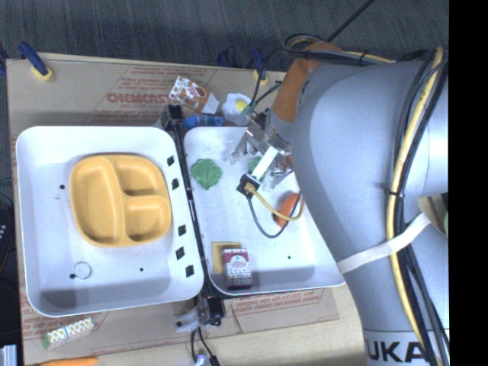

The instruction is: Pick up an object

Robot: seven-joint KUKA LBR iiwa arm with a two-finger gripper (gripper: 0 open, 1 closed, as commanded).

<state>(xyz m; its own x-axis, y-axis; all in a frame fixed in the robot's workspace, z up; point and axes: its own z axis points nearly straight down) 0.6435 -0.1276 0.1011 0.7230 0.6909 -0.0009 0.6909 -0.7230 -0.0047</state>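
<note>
Gripper low over the right bin, near a green object. Can't tell finger state. Yellow tray in left bin.

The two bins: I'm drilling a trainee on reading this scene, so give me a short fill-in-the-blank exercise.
1. The yellow tray lies in the ____ bin.
2. The crumpled object in the right bin is ____ in colour.
3. The small red box lies near that bin's ____ edge.

Missing words: left; green; bottom
</note>
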